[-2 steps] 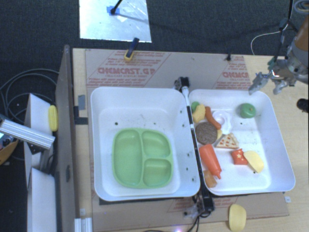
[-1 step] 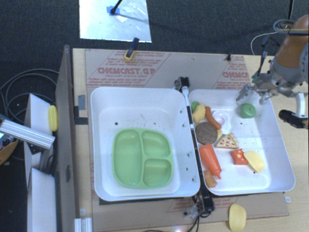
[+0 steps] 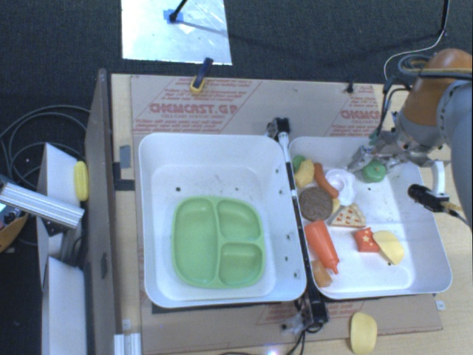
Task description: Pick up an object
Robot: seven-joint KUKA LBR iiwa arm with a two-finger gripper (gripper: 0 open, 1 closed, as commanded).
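**Reaching for a green toy in the right bin**

Hovering over the small round green plastic toy (image 3: 375,171) at the far edge of the shallow white right-hand bin (image 3: 432,276), with the grey two-finger gripper (image 3: 369,161) just above it. Cannot tell how the pincer is set. Best lowered squarely and closed around the middle, keeping clear of the bin wall.
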